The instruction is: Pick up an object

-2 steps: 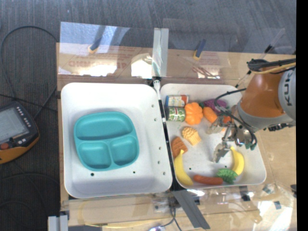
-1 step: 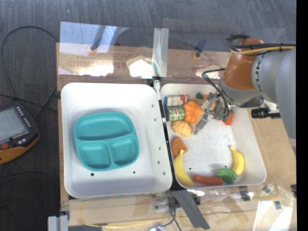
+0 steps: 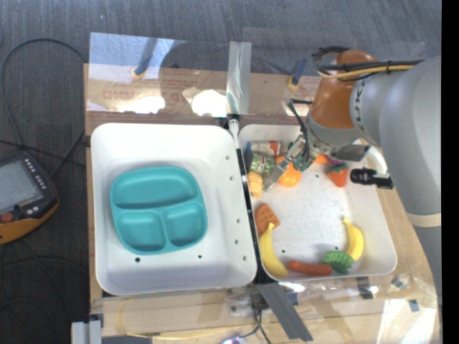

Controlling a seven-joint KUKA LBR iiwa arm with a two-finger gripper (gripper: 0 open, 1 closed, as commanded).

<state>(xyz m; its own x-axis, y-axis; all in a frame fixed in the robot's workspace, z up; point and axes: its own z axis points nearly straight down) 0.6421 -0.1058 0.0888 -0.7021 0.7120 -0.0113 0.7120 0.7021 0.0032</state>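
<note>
The right bin (image 3: pixel 315 210) holds several toy foods. At its far end lie a colourful packet (image 3: pixel 262 160), a corn cob (image 3: pixel 254 185), an orange fruit (image 3: pixel 289 178) and a red-orange pepper (image 3: pixel 337 175). A brown pastry (image 3: pixel 265 214) and a banana (image 3: pixel 270 254) lie along its left wall. A second banana (image 3: pixel 353 239), a red sausage (image 3: pixel 310 268) and a green broccoli (image 3: pixel 338 259) sit at the near right. My gripper (image 3: pixel 298 153) is down at the far end of this bin, just above the orange fruit and beside the packet, under the orange wrist band (image 3: pixel 336 100).
The left bin (image 3: pixel 107 143) carries a teal divided plate (image 3: pixel 158 206). A clear upright panel (image 3: pixel 239 70) stands behind the wall between the bins. A black hand-held control unit (image 3: pixel 21 189) with cables lies on the floor at the left. The grey arm (image 3: pixel 409 120) covers the right bin's far right corner.
</note>
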